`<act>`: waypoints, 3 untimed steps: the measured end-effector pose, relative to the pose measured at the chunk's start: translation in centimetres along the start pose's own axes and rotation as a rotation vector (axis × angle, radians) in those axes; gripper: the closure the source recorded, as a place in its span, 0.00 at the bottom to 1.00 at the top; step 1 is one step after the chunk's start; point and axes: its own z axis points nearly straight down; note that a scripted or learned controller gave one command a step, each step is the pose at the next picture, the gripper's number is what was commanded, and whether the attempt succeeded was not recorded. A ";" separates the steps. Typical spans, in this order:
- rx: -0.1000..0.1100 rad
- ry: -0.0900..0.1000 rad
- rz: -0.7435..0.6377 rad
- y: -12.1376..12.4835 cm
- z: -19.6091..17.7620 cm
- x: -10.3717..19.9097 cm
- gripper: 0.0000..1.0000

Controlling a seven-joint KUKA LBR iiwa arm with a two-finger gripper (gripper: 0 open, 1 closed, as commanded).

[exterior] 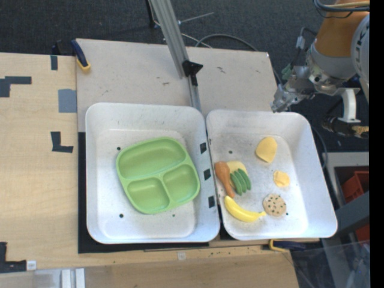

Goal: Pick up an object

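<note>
The right bin [300, 131] holds several toy foods: a yellow chip-like piece [267, 149], a small yellow lump [281, 179], a brown cookie [275, 205], a yellow banana [242, 211], an orange carrot [224, 177] and green beans [240, 180] lying on a pale yellow slab. My gripper [281, 102] hangs at the far right corner of that bin, just above its back rim and clear of every item. The grey arm with its orange band rises from it toward the top right.
A green divided plate [157, 174] lies in the left bin [96, 161]. A slanted metal post [174, 35] stands behind the bins, ending at a black clamp [192, 68] near the gap between them. Cables trail on the board behind.
</note>
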 end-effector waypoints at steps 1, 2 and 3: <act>0.005 0.003 -0.006 -0.3 -0.6 5.8 1.00; 0.008 0.003 -0.006 -1.9 -0.6 11.5 1.00; 0.006 0.003 -0.006 -2.1 -0.9 16.9 1.00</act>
